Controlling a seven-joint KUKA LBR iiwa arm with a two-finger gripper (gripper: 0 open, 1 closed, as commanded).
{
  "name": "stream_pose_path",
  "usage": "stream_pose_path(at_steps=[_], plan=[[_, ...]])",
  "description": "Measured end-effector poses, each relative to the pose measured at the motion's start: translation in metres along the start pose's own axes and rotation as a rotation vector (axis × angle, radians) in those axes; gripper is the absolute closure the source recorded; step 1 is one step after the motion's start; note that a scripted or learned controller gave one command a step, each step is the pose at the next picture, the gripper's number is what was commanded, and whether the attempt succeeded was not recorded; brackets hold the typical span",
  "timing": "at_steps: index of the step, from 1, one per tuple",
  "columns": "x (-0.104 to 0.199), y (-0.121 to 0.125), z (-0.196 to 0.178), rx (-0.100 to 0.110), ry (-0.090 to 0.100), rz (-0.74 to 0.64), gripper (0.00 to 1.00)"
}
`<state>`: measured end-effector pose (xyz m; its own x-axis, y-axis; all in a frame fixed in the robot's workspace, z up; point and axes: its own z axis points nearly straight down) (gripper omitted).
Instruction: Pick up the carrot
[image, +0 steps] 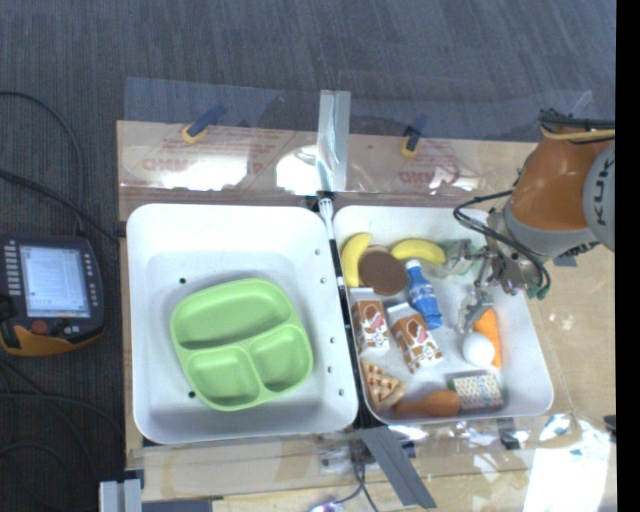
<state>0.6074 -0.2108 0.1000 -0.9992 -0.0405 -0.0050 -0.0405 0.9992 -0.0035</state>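
The orange carrot (489, 331) lies near the right wall of the right bin (535, 372), pointing up and down in the view, with a white egg (480, 350) touching its lower left side. My gripper (483, 296) hangs just above the carrot's upper end, at the end of the grey arm with the orange band (548, 190) that comes in from the right. Its tip is at or very close to the top of the carrot. The carrot rests on the bin floor.
The right bin also holds two bananas (418, 250), a brown disc (380, 270), a blue bottle (423, 294), two snack packs (415, 340), a pizza slice (380, 383), a sausage (430, 403) and a patterned box (477, 388). A green divided plate (242, 342) lies in the left bin (150, 260).
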Motion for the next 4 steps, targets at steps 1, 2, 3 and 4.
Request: stream_pose_path(at_steps=[1, 2, 3, 4], plan=[[0.046, -0.004, 0.009, 0.001, -0.008, 0.043, 0.00], [0.043, -0.004, -0.004, 0.006, -0.017, 0.040, 1.00], [-0.015, 0.069, -0.092, -0.003, -0.009, 0.039, 1.00], [-0.027, 0.013, -0.226, 0.003, -0.014, 0.057, 1.00]])
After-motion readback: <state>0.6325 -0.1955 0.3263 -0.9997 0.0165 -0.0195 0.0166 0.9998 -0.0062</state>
